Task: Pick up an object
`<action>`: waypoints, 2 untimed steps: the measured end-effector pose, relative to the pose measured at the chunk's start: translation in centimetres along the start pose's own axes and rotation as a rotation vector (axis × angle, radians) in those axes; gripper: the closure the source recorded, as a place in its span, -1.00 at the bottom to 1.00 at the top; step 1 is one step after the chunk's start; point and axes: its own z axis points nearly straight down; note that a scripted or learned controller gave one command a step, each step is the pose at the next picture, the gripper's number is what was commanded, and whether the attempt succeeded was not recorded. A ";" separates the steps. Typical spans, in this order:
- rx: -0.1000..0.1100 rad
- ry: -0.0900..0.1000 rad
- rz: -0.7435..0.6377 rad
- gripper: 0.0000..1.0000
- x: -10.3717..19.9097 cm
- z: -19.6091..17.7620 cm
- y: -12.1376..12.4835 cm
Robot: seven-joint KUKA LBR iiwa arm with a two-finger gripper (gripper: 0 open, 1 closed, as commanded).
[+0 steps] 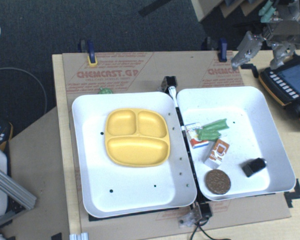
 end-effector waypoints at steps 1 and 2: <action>0.022 0.000 0.000 -1.00 7.2 0.0 -3.2; 0.019 -0.001 0.006 1.00 6.8 -1.0 -2.9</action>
